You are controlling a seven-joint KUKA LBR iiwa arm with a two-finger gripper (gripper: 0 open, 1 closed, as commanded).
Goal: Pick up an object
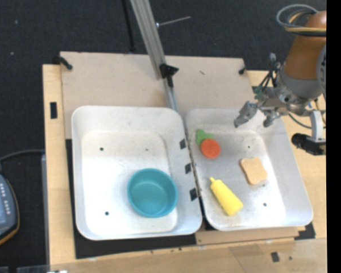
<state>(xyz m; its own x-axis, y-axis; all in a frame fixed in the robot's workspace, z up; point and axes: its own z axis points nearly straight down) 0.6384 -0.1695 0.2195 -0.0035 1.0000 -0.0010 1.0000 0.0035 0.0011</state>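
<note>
Fingers of the gripper (256,116) are spreading wide (holding nothing), hovering up-right of the carrot (208,145) and above the bread slice (254,170).

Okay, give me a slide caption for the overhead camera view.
Open gripper above right bin holding carrot, bottle, sponge; bowl in left bin.

Right bin: carrot (208,145); tan sponge (254,170), perhaps bread; yellow bottle (225,196)

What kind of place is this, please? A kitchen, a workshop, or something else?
Most likely a robotics lab bench for grasping tests, not a kitchen: a robot arm reaches over two white bins holding toy items, such as a yellow mustard bottle and a teal bowl.
</note>
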